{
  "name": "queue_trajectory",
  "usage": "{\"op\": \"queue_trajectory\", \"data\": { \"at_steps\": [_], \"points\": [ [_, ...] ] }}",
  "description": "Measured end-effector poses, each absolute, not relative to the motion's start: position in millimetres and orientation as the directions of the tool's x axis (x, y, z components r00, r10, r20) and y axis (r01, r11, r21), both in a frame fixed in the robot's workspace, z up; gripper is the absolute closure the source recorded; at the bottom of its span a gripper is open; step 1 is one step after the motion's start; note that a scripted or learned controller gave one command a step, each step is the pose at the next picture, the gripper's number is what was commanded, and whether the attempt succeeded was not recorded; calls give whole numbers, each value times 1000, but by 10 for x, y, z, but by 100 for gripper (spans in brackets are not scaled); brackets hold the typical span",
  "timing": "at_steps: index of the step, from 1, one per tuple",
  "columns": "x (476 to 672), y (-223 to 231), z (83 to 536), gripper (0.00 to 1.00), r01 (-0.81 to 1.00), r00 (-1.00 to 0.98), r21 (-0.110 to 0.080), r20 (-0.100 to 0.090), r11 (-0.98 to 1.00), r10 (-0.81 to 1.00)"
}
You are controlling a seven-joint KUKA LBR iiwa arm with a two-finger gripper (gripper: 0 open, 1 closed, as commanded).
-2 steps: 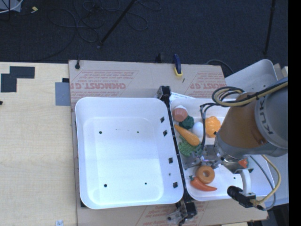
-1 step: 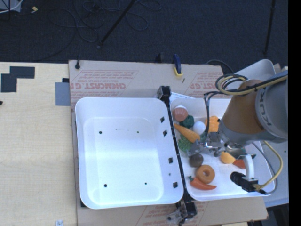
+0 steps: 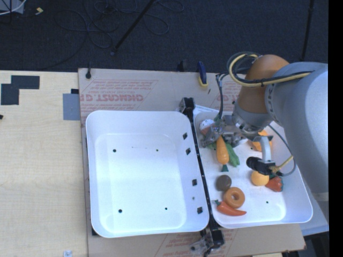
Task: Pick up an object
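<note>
My gripper [image 3: 216, 134] is low over the upper left part of the right bin [image 3: 292, 210], close to the divider between the bins. Directly below it lies an orange carrot [image 3: 221, 151] with a green piece [image 3: 233, 156] beside it; the carrot's upper end reaches the gripper. A small white round object [image 3: 206, 125] lies just left of the gripper. Further toward the front are a brown round piece [image 3: 223, 182], an orange ring [image 3: 234, 197] and a red pepper [image 3: 231, 211].
A yellow-orange fruit [image 3: 259, 179] and a red piece [image 3: 275, 184] lie at the right side of the right bin, with another orange object [image 3: 263, 144] behind them. The left bin [image 3: 96, 170] stands beside it. The arm [image 3: 300, 106] covers the bin's back right.
</note>
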State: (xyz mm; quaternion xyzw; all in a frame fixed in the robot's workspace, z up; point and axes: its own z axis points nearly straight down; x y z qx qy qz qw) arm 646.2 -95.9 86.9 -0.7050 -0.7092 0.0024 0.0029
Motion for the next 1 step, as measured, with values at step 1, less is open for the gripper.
{"op": "queue_trajectory", "data": {
  "at_steps": [1],
  "points": [
    [6416,-966,968,100,1000,-2,-14,3,2,1000]
  ]
}}
